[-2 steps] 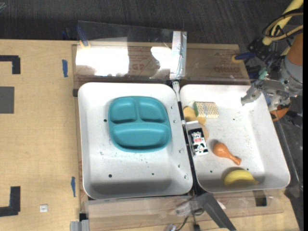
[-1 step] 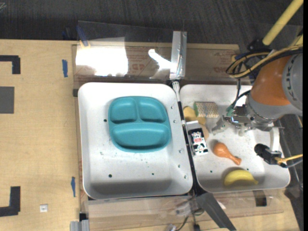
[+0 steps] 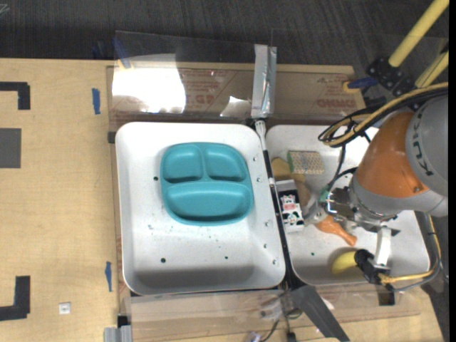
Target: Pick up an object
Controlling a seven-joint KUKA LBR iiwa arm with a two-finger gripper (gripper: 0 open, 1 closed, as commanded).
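Cardboard-brown bench top point(image 3: 50, 212) on the left, marked with black tape corners and bits of blue tape. Two shallow white bins sit side by side in the middle and right of the camera view.

Left bin point(image 3: 135, 255): holds one teal divided plate point(image 3: 206, 182), three compartments, lying flat toward the far half of the bin. Small dark specks scattered on the bin floor around it.

Clear plastic sheet point(image 3: 178, 84) stands behind the bins, with a strip of silver tape point(image 3: 263, 80) running down to the divider between them.

Right bin point(image 3: 413, 244): several small things clustered along its left side. A patterned card or packet point(image 3: 307, 162) lies near the far edge, with a tan object point(image 3: 281, 168) just beside it. Closer in, a small black-and-white box point(image 3: 288, 205) rests against the bin's left wall. An orange object point(image 3: 335, 228) lies under the arm's wrist. A yellow object point(image 3: 343, 262) sits near the bin's front edge.

Arm point(image 3: 399, 166) reaches in from the right, over the right bin, orange band up. Gripper point(image 3: 356, 223) sits low among the orange and yellow objects; whether it is apart or closed I cannot tell, and nothing is visibly held.
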